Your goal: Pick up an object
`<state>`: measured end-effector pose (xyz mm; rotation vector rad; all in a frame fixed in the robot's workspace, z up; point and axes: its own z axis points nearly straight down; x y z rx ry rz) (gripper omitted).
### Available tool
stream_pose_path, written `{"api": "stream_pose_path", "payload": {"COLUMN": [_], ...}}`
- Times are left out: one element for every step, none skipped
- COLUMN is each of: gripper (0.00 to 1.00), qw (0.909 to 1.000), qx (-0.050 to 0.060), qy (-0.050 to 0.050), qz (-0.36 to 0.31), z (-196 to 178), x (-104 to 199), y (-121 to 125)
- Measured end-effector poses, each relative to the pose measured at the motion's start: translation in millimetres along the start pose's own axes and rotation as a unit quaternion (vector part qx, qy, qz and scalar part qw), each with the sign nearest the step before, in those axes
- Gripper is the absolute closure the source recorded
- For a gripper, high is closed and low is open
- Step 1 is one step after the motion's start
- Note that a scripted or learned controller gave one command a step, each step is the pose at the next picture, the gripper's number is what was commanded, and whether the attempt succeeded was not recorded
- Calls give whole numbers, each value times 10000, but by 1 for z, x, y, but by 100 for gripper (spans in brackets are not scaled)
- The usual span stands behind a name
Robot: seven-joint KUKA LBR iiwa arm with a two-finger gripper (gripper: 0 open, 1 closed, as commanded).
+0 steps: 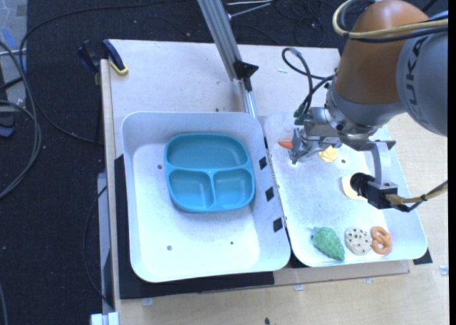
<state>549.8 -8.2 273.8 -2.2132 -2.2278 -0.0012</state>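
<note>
Orange piece beside my gripper in right bin; can't tell grip state. Blue tray sits in left bin.

Green leafy toy, speckled cookie and orange pretzel lie in a row at the right bin's five o'clock corner.

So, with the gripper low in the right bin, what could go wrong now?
1. The gripper is beside the orange piece near the right bin's left wall, so it may push the piece against the wall instead of grasping it.
2. The yellow piece lies partly under the wrist, where it could be knocked aside.
3. The green item, cookie and pretzel sit far off along the front edge.
</note>
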Motion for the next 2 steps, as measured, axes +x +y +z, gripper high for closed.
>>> {"api": "stream_pose_path", "payload": {"gripper": [100, 100], "qw": [10000, 10000], "qx": [-6, 14], "qy": [-3, -2], "qz": [-6, -5], "z": [5, 33], "x": [52, 107], "y": [14, 22]}}
